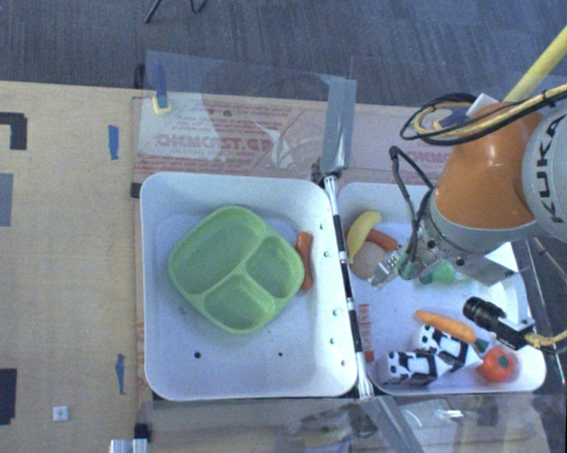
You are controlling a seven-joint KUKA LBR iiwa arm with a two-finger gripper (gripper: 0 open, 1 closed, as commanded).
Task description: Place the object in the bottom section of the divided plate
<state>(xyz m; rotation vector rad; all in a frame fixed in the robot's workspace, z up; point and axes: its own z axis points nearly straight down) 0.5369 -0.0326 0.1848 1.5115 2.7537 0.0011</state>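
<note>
Bins sit side by side on the table, both shallow and white. The left bin holds a green divided plate, turned at a slant, with three sections. An orange carrot-like piece lies in this bin just beside the plate's right edge, touching or nearly touching its rim, and not in any section of it.

The right bin holds the rest of the things. At its far left corner lies a yellow banana, with a small orange piece beside it and a pale round thing just near of it. A small green thing lies under the wrist. Toward the near side lie a long orange carrot, a black-and-white patterned thing and a red tomato at the near right corner.

The arm reaches in from the right, its orange band over the far part of the right bin. The gripper hangs over that bin, just right of the pale round thing and near the banana. Whether the jaws are open or closed cannot be made out from above, and nothing is seen between them. A black cylindrical part juts out near the carrot.
</note>
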